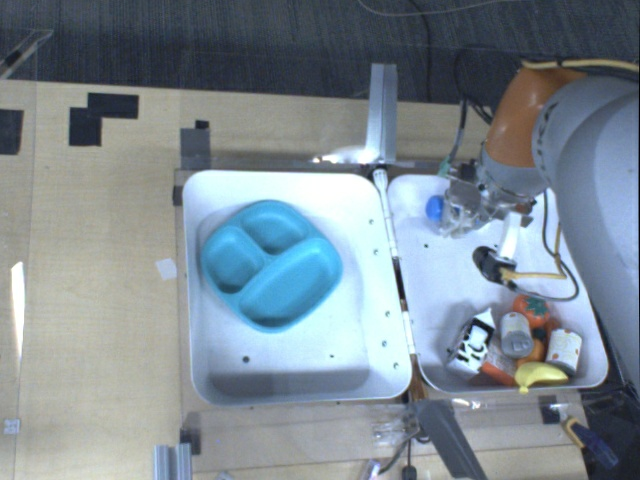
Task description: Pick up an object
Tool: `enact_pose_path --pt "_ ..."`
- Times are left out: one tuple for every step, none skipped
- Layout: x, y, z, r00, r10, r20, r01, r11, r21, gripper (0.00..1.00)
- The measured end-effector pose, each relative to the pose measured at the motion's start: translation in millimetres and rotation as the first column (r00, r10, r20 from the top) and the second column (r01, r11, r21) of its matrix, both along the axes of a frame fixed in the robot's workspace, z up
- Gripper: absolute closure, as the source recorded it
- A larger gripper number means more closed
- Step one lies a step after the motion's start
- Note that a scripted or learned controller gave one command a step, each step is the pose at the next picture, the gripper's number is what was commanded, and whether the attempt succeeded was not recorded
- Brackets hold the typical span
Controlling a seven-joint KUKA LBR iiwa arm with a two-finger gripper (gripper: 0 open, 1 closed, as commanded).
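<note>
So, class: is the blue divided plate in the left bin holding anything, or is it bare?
Bare. The blue divided plate lies flat in the left bin, and all three compartments show only blue surface.

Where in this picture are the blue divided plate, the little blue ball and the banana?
blue divided plate (290, 283): camera view, floor of its largest compartment.
little blue ball (434, 208): camera view, its visible left side.
banana (540, 374): camera view, middle of its yellow body.
</note>
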State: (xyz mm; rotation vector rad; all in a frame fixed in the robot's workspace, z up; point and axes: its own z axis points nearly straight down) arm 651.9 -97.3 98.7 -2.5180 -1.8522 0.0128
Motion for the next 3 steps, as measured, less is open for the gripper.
enact_pose_path --pt "-2 -1 -1 1.0 0.0 -0.007 0.0 1.0 0.001 0.0" --pt "-1 0 10 1.0 0.004 -0.003 -0.004 1.0 0.0 1.0" --pt "-33 -22 157 0.982 -0.186 0.019 0.186 0.983 -0.008 1.0"
